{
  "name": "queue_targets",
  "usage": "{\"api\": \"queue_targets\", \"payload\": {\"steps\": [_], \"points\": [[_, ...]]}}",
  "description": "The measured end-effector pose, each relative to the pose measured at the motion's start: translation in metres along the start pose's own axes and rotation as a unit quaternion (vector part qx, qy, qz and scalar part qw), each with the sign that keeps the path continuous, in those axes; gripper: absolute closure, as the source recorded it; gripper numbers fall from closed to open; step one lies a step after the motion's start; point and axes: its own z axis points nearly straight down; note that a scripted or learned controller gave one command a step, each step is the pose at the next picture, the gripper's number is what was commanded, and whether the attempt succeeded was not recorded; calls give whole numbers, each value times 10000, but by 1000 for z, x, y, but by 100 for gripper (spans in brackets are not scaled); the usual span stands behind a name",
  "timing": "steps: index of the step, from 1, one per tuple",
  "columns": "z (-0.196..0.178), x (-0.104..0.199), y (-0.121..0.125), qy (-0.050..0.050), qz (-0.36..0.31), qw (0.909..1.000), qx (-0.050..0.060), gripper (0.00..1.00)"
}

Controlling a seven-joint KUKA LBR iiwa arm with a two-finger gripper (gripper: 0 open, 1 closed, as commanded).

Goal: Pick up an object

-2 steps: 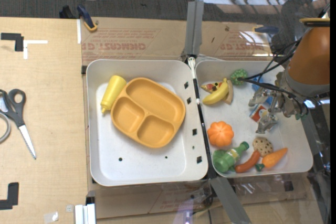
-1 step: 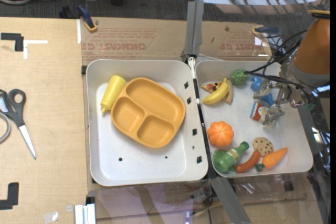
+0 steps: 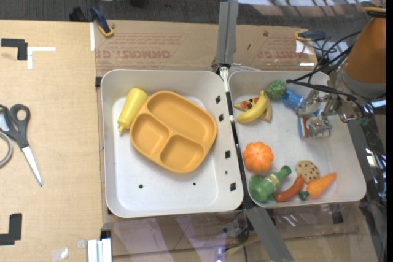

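My gripper (image 3: 318, 123) hangs over the right part of the right bin (image 3: 344, 150), below the orange band of the arm (image 3: 368, 52). A small blue and orange box (image 3: 304, 126) lies right under its left side; whether they touch is unclear. A blue object (image 3: 293, 99) lies just left of the gripper, beside a broccoli (image 3: 276, 90) and a banana (image 3: 255, 108). Nearer the front lie an orange pumpkin (image 3: 258, 156), a green bottle (image 3: 265, 186), a red sausage (image 3: 288, 189), a cookie (image 3: 306, 170) and a carrot (image 3: 322, 183).
The left bin (image 3: 123, 193) holds a yellow compartment plate (image 3: 174, 131) and a yellow squeeze bottle (image 3: 131, 108). A divider (image 3: 228, 132) separates the bins. Scissors (image 3: 21, 138) lie on the wooden bench at far left. Cables (image 3: 325, 67) hang near the arm.
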Motion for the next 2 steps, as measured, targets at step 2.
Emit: {"api": "queue_targets", "payload": {"steps": [2], "points": [[13,-4,53,49,771,9970,4,0]]}}
